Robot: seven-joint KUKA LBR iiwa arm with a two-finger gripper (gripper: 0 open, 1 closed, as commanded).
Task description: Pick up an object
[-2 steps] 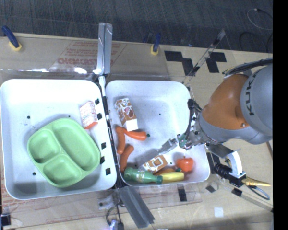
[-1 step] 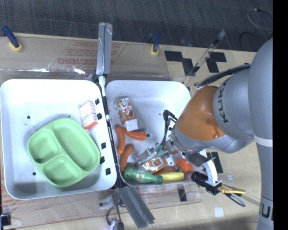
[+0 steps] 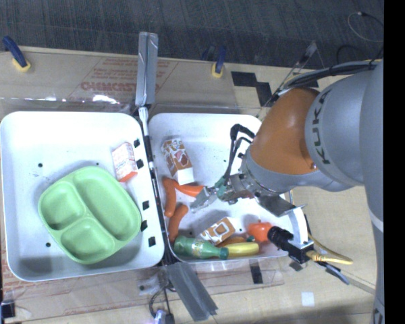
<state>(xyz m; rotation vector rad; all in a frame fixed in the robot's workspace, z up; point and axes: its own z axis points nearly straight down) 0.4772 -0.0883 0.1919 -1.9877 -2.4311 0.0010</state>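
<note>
Nearest to the camera, a green bottle lies on its side along the near wall of the right bin, and a yellow piece lies just beside it on the right. A little farther are a small printed carton and an orange-red piece. These four crowd together, so I judge this corner a poor place to close on one thing alone. In the left bin, a green divided plate rests in the near half.

Next come two orange sticks near the left wall of my bin, one nearer and one farther. A third orange stick lies across, in the middle of the bin. I, the gripper, hang just to its right, very near its end. I cannot tell from this view whether my jaws are spread or pressed together, and I see nothing between them.

This third stick seems to me the best object. To do it well, I should come over its middle, turn across its length, go down low and close only then.

Farther stands a tall carton, and across the wall, in the left bin, another small carton.
</note>
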